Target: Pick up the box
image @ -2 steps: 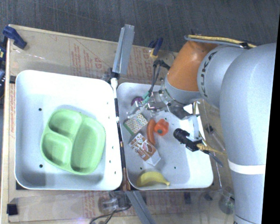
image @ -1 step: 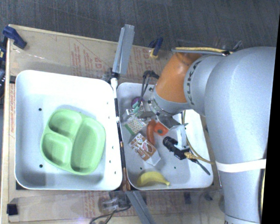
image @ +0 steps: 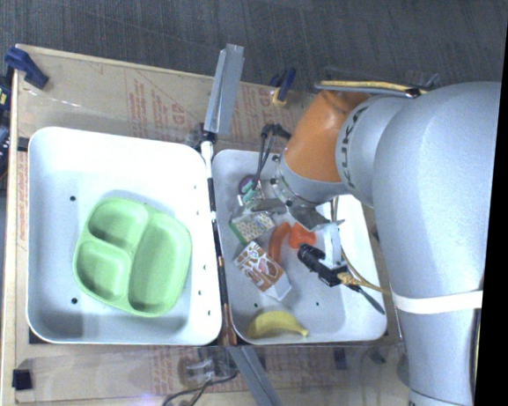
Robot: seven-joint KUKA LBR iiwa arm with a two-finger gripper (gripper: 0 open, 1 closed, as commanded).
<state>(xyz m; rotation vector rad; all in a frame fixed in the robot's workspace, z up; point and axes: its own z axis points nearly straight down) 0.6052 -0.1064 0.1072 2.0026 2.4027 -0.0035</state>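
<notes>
The box (image: 262, 267) is a small brown and white printed carton. It lies flat in the middle of the right bin (image: 354, 326). My gripper (image: 261, 200) is low over the upper left part of that bin, just behind the box and a little apart from it. It hangs over a greenish printed packet (image: 249, 227). The grey arm with its orange band (image: 321, 146) hides much of the bin's right and rear parts.
An orange object (image: 284, 242) lies beside the box on its right. A banana (image: 277, 325) rests near the right bin's front wall. The left bin (image: 55, 158) holds a green divided plate (image: 133, 256). A raised divider (image: 215, 247) separates the two bins.
</notes>
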